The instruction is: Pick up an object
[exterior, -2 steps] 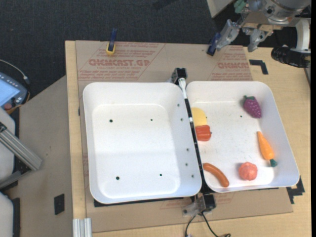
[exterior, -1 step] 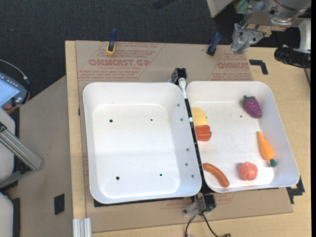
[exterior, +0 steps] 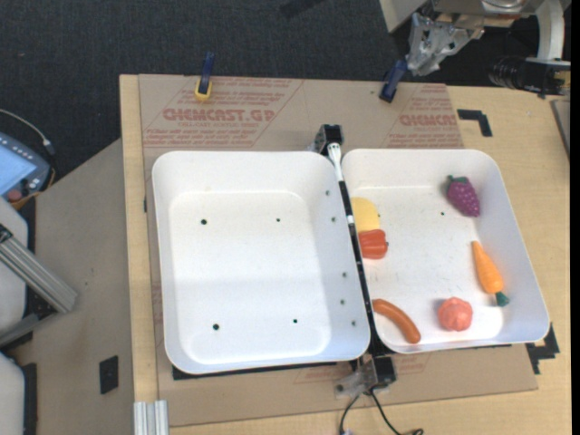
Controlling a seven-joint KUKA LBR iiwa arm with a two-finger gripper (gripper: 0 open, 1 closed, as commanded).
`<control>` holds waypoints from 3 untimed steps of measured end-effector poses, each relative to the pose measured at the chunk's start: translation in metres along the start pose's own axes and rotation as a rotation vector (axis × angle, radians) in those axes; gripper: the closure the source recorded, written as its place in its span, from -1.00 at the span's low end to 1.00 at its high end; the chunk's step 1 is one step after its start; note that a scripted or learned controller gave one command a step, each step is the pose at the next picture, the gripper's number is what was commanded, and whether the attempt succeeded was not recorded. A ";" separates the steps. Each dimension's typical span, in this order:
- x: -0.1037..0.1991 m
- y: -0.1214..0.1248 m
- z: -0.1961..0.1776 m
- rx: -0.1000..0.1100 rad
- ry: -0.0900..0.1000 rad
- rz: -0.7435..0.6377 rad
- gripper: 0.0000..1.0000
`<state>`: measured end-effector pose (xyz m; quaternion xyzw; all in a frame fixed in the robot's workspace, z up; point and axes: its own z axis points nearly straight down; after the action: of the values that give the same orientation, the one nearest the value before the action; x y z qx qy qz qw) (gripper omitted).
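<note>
two white bins on the bench, toy foods in the right bin, pincer [exterior: 426,57] raised beyond the far edge.

the right bin [exterior: 521,243] holds purple grapes [exterior: 463,195], a carrot [exterior: 488,271], a red tomato-like piece [exterior: 455,314], a sausage [exterior: 397,321], and a yellow piece [exterior: 365,212] touching a red piece [exterior: 372,243] by the dividing wall. the left bin [exterior: 245,261] lies beside it. whether the pincer is wide or narrow cannot be told; it sits well apart from every piece.

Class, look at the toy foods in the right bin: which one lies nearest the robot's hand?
The purple grapes, in the right bin's far corner, closest to the hand hanging beyond the bins. It is the only purple piece; the others are yellow, red or orange and lie farther away.
</note>
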<state>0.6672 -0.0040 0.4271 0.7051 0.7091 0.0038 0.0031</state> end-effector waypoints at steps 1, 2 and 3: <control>0.060 0.000 -0.050 -0.001 0.001 -0.001 1.00; 0.115 0.001 -0.113 -0.001 0.002 -0.001 1.00; 0.123 0.001 -0.108 0.005 -0.001 0.005 1.00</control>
<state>0.6666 0.1193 0.5352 0.7068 0.7074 0.0017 0.0015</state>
